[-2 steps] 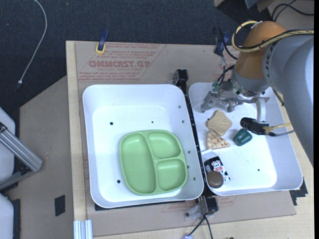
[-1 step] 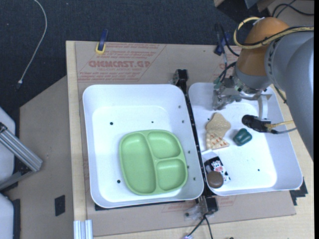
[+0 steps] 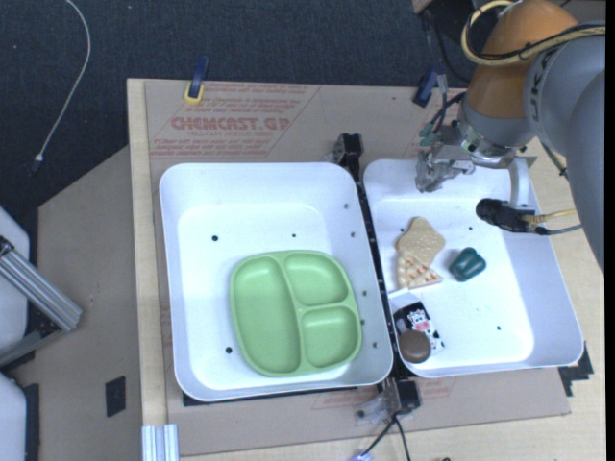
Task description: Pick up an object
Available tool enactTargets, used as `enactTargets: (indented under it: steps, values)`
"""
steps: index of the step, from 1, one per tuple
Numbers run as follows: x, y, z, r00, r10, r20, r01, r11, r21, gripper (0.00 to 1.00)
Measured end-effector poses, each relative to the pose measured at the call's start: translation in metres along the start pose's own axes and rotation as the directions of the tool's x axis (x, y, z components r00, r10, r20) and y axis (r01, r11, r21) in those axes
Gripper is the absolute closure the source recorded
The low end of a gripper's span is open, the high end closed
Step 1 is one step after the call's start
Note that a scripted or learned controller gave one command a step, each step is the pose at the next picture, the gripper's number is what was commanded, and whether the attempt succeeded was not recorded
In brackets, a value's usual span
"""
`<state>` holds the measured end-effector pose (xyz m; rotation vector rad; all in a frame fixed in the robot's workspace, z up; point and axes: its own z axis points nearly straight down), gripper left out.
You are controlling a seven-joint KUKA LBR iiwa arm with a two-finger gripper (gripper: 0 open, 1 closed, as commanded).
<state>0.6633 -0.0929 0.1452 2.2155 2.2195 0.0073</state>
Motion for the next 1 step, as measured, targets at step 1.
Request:
enactTargets:
  steps: [1]
  values:
    - [0.0103, 0.0017, -0.0505, 1.000, 0.000, 0.000, 0.000, 1.000, 0.000, 1.00]
